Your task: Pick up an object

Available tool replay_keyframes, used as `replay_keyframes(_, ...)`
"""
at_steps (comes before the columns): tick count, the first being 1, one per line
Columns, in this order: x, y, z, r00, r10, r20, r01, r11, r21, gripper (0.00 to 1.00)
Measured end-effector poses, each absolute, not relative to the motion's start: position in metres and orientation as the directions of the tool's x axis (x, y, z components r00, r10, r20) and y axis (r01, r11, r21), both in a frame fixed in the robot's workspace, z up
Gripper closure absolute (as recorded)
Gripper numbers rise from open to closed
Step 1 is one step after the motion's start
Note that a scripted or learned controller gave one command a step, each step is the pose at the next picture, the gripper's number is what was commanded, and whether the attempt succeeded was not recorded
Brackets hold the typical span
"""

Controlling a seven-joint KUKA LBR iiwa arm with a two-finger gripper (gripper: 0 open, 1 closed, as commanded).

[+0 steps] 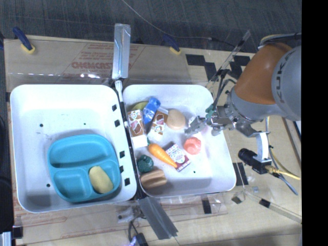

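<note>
My gripper [205, 125] hangs over the right side of the right bin [215, 176], open, with nothing between its fingers. Just below it in the view lies a pink-red round fruit [192, 145]. Left of it sits a tan round piece [176, 119]. Further left are a blue packet [151, 109], two small brown cartons [135, 122] [159, 123], an orange carrot [161, 154], a pink box [179, 157], a dark green piece [145, 163] and a brown bun [152, 178].
The left bin [31, 101] holds a blue divided tray [77, 152] with a yellow potato-like piece [101, 179] in one compartment. A grey divider bar [121, 50] stands at the bins' far junction. Cables and a black fitting [253, 160] lie right of the right bin.
</note>
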State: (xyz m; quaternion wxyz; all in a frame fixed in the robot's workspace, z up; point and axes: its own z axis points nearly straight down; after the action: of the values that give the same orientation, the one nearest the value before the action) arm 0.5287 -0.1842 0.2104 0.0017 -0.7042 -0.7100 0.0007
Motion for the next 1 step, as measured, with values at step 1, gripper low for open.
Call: replay_keyframes(1, 0.5301, -0.1733, 0.0972, -0.43, 0.903, -0.004, 0.903, 0.43, 0.008, 0.0)
